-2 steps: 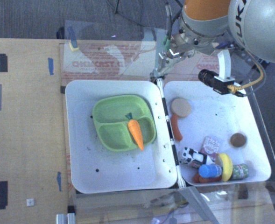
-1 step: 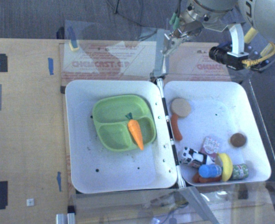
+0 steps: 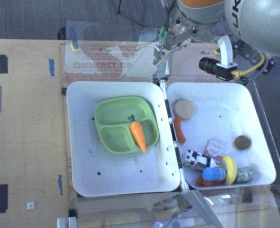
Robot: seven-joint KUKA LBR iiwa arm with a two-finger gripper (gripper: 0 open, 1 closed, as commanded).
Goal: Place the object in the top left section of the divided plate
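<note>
Table, two white bins, pincer past the bins' far edge.
Pincer's opening can't be made out. Carrot lies on green divided plate in left bin, straddling plate's right-hand ridges.

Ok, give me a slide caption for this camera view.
Toy carrot lies across the green divided plate in the left bin; gripper hovers beyond the bins.
</note>
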